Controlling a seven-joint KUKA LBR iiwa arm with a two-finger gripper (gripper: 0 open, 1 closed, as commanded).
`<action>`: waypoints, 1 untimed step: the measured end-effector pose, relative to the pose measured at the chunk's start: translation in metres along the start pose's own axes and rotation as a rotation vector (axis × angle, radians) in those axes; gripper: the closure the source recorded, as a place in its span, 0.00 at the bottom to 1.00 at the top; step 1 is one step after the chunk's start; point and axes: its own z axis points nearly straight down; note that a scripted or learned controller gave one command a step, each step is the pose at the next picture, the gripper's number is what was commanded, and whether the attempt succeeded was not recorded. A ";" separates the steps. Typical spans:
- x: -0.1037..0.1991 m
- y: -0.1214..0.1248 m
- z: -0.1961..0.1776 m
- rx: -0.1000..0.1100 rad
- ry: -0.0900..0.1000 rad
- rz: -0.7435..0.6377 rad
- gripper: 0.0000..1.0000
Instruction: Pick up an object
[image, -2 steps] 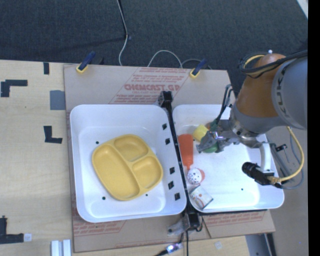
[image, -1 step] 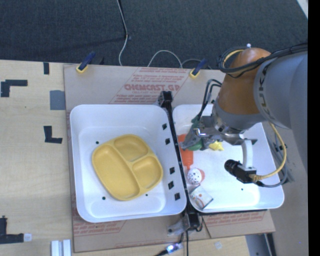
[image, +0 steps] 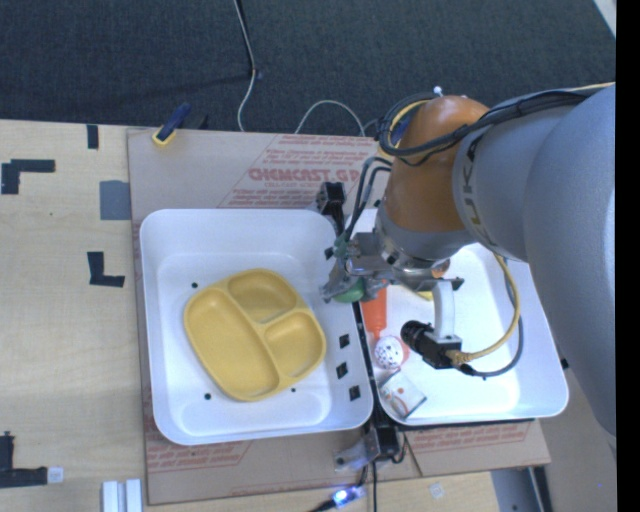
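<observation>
the gripper (image: 350, 285) hangs over the seam between the two bins, just right of the yellow plate (image: 254, 332) that lies in the left bin (image: 165, 300). something green shows at its tip, but i cannot tell its state. an orange object (image: 374, 315) and a white ball (image: 388, 351) lie just below it, in the right bin (image: 530, 390)

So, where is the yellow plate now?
The yellow plate lies in the left bin, near its middle, left of the claw.
</observation>
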 end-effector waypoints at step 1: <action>0.062 0.002 -0.011 -0.001 0.001 -0.001 1.00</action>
